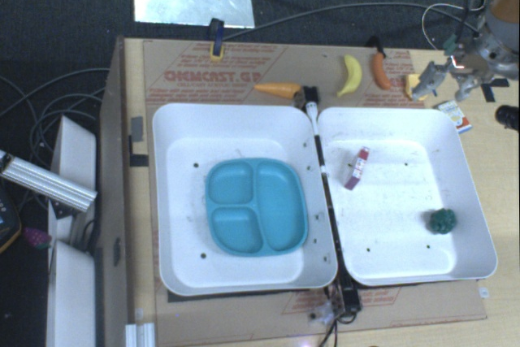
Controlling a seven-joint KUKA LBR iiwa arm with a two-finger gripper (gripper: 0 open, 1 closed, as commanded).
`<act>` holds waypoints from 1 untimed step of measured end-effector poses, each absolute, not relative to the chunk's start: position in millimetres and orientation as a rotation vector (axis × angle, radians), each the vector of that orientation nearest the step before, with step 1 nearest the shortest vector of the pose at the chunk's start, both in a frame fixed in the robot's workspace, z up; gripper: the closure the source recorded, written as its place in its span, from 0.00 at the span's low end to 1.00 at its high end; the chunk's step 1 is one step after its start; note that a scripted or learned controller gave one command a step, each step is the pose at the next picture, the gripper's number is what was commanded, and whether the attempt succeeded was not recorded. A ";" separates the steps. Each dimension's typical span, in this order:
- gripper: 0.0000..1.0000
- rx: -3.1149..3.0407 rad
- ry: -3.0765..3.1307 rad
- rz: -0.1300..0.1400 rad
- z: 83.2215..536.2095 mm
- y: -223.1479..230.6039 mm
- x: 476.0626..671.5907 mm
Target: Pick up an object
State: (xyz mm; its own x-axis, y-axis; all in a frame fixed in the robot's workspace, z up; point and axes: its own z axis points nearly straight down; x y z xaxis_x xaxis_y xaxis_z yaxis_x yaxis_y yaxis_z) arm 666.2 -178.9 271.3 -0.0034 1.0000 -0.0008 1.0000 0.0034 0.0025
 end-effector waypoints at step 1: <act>0.00 2.216 2.230 -0.001 176.3 -145.2 664.2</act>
